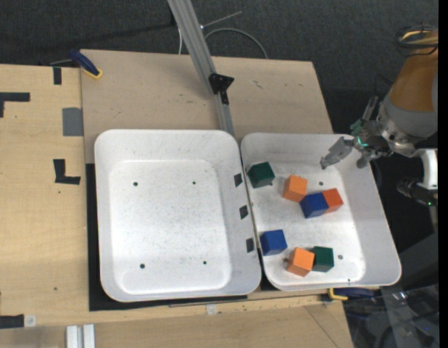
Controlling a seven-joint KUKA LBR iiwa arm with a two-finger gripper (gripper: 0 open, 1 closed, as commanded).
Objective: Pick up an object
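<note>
Nearest, an orange cube [301, 260] touches a green cube [323, 258], so the far, open, empty gripper [347, 153] risks a slipping grasp.

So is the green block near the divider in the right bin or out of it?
In. The green block sits on the floor of the right bin, at its upper left corner, just inside the rim beside the left bin.

Two white bins [166, 143], faintly speckled, sit on a tan counter [35, 216]. Cubes: two dark green [261, 173], two orange [295, 188], two blue [313, 205], one red-orange [333, 199].
</note>
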